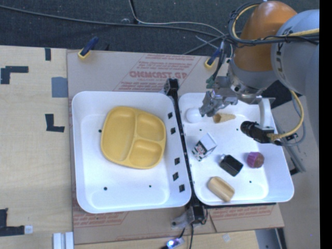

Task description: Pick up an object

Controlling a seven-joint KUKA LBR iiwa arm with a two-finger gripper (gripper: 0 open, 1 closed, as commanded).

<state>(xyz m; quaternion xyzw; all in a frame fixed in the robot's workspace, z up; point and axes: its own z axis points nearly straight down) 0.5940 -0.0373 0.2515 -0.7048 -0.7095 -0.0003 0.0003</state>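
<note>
We look down at a slant on a desk (31, 139) carrying two shallow white bins side by side. The left bin (88, 191) holds a yellow sectioned plate (133, 137), smooth moulded plastic with rounded corners. The right bin (275, 185) holds the loose items, and the arm enters from the right.

The gripper (211, 107) hangs over the far left corner of the right bin. We cannot tell from this view how wide it stands, and we see nothing held in it.

The relation that matters: two things lie close to the gripper. A small white ball (192, 114), smooth and round, sits just to its left, against the bin's dividing wall. A tan wedge (224, 118), matte, with its long axis running left to right, lies just to its right. We judge either one to be the likeliest target, the ball being hard to pinch so near the wall.

Farther toward the near edge we note:
- a small white printed box (204, 147), tilted on the bin floor;
- a black rectangular block (231, 165), lying skewed;
- a dark purple rounded lump (254, 160);
- a tan bread-like roll (221, 188), its long axis diagonal.

These four lie well apart from the gripper.
</note>
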